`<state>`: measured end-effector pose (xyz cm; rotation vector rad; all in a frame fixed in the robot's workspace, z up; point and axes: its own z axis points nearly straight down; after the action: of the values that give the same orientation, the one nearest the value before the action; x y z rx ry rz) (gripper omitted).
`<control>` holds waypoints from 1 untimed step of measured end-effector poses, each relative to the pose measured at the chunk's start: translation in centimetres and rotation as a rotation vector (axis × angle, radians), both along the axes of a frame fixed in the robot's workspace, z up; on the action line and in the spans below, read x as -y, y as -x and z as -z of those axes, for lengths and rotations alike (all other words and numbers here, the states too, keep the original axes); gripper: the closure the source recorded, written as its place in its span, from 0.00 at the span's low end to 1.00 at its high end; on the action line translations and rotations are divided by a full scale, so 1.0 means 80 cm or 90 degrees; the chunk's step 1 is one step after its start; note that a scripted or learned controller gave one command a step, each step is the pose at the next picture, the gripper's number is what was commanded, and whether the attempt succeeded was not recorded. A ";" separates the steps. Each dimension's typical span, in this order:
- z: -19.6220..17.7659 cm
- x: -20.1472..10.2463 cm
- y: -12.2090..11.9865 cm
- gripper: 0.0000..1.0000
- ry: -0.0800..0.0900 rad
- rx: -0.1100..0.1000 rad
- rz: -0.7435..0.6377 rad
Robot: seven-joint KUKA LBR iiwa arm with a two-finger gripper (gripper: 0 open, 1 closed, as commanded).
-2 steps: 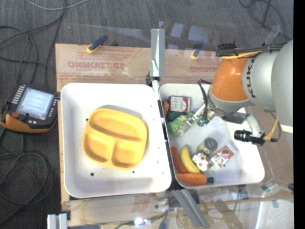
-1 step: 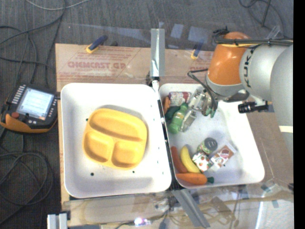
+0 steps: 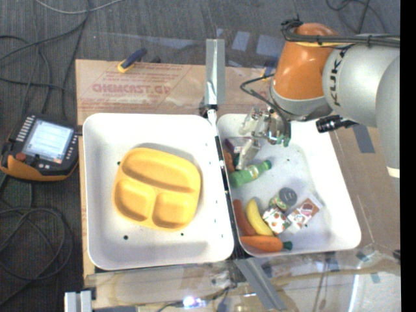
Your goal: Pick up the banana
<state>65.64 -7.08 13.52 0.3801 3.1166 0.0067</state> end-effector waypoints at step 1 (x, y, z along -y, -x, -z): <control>-0.013 -0.001 -0.001 1.00 -0.002 0.003 0.000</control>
<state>65.76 -6.97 14.56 0.3801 3.1123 0.0135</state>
